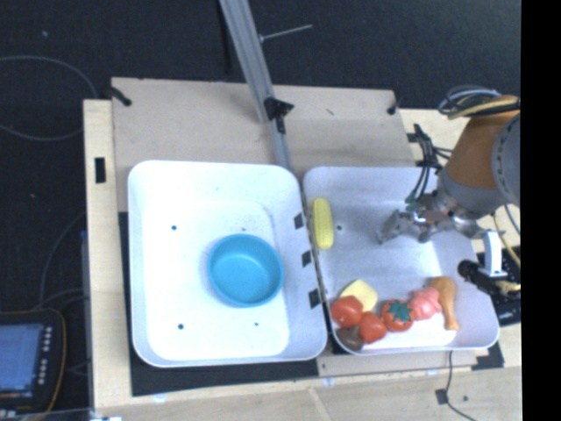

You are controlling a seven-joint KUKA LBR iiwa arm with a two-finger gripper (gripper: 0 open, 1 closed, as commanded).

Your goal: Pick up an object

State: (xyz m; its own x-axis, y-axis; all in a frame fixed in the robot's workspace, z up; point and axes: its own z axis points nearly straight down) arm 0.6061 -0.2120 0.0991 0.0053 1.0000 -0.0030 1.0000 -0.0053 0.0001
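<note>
Toys (394, 310) heaped just below the gripper (394, 229), whose grasp state I cannot tell, could jostle aside, spoiling any pick.

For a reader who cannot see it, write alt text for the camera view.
A grey arm's gripper hovers over the right bin, near a yellow corn cob and toy foods along its front edge. The left bin holds a blue bowl.

Light fell evenly from above, bright on the two white bins (149, 235) and the pale counter (193, 121), while the floor (88, 24) around them stayed nearly black. The left bin was washed out almost to glare. Shadows were soft and short. The whole picture was slightly soft and grainy, fine detail smeared.
</note>
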